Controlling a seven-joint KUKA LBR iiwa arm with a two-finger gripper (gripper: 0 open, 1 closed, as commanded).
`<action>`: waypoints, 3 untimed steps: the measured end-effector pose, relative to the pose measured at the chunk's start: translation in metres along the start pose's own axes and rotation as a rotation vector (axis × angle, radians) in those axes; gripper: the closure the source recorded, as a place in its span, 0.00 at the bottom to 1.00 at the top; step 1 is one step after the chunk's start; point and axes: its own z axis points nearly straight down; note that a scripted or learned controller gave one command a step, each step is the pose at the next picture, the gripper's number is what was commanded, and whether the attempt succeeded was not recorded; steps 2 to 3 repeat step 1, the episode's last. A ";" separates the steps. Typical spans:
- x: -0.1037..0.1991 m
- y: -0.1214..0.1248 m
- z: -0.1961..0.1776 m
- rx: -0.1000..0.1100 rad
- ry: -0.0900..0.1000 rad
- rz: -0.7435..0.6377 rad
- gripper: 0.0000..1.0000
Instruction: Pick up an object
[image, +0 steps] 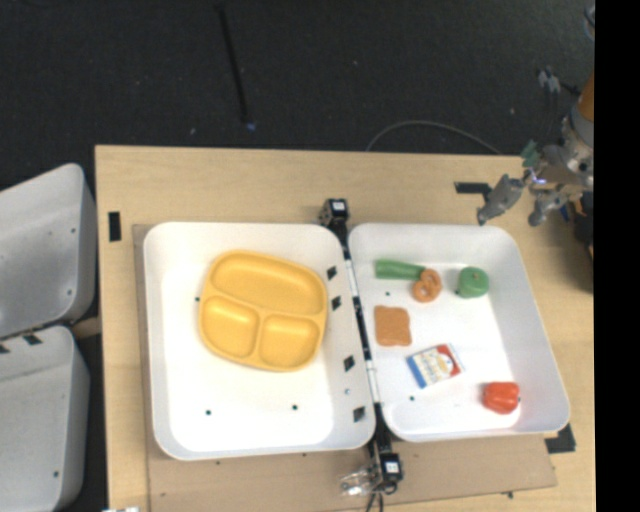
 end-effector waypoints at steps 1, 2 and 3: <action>0.000 0.001 -0.002 -0.005 -0.002 -0.001 0.00; 0.000 0.001 -0.002 -0.005 -0.002 -0.001 0.00; 0.000 0.001 -0.002 -0.005 -0.002 -0.001 0.00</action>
